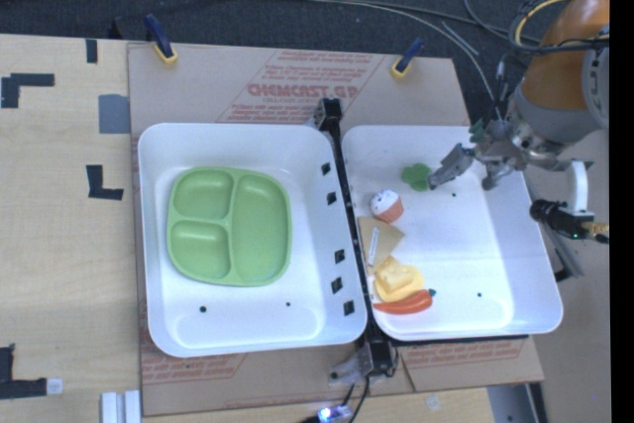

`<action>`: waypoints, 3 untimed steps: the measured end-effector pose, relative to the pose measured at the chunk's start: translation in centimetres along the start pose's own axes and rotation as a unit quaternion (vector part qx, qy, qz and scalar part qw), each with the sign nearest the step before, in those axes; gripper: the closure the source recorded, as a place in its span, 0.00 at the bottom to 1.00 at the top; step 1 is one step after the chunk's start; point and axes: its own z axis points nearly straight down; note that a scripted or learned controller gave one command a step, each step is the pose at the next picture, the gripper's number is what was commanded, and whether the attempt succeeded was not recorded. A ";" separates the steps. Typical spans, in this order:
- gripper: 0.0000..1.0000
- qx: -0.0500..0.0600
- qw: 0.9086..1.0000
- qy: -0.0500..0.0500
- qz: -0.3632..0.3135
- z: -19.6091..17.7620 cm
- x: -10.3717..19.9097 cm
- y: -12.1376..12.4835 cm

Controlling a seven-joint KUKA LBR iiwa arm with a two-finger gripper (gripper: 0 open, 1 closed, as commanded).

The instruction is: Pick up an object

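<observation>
The desk [59, 243] is pale wood, with a sheet of brown printed cardboard [297, 84] under two shallow white plastic bins. The left bin [158, 312] holds a smooth, light green divided plate [229, 225] with three hollows. The right bin [515, 302] holds the small things, all toward its left side. The grey arm [565, 84] reaches in from the right, and its hand [474, 168] hangs over the far right part of this bin with its two fingers spread apart and nothing between them. The nearest thing is a small, rounded green piece [416, 176], lying just left of the fingertips; it looks compact, with no clear long axis. Nearer and further left lie a tan wedge [381, 238], a lumpy yellow piece [395, 278], a long red pepper [404, 304] lying left to right, and a small white and orange ball-like toy [386, 205].
</observation>
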 end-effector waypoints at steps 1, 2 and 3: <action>0.00 -0.007 1.000 -0.001 -0.002 -0.9 0.1 0.3; 0.00 -0.006 1.000 -0.002 -0.002 5.2 0.0 1.0; 0.00 -0.007 1.000 -0.002 -0.002 10.5 0.1 1.1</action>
